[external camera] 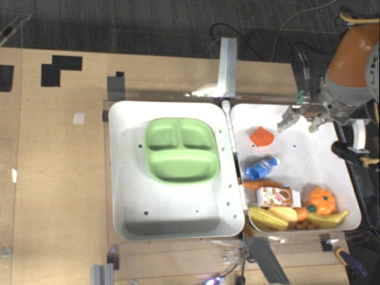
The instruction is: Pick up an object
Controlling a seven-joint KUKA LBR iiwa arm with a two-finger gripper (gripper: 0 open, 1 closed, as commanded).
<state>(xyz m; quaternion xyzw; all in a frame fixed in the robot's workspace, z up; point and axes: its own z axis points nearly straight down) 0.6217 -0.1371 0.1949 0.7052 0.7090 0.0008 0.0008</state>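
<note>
Arm [356, 58] enters from the upper right of the frame, orange band visible above the wrist. Jaws spread wide, nothing between them; gripper [301, 122] hangs over the upper part of the right bin [332, 177], just right of and slightly above the orange piece [262, 137]. Apart from it, no contact.

Right bin contents:
- orange piece: upper left area of the bin, lying alone on bare white floor.
- blue bottle [261, 167]: below the orange piece, lying on its side, tilted, near the bin's left wall.
- small carton [276, 195]: lower left, orange and brown print, lying flat.
- corn cob [272, 217]: at the bottom edge, just below the carton, touching it.
- orange pumpkin [321, 200]: lower right, green stem on top.
- banana [328, 219]: along the bottom edge, just under the pumpkin.
The lower items are packed together in a row along the bin's bottom wall; can't tell exactly which overlap which.

Left bin [127, 177]: green divided tray [181, 149] sits in the upper centre, three compartments, two small at top, one wide below.

Both bins side by side on the wooden bench [53, 189], with a metal bracket [228, 64] at the top of the seam between them. Black tape marks [59, 69] in the upper left of the frame. Cables [309, 8] run across the dark floor at top right.
</note>
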